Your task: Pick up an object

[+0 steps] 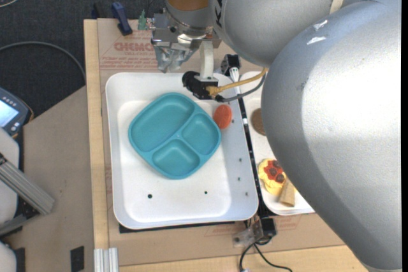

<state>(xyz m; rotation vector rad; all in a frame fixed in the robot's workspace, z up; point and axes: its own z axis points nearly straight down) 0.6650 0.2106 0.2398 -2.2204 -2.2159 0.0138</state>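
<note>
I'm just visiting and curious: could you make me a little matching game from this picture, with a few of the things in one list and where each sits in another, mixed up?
Things:
1. teal divided plate
2. orange ball
3. toy pizza slice
4. gripper

Places:
A. in the right bin
B. above the left bin's far rim
C. middle of the left bin
D. by the left bin's right wall, beside the plate

Pairs: 1-C, 2-D, 3-A, 4-B

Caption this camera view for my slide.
Gripper above left bin's far edge; teal divided plate and orange ball inside.
</note>
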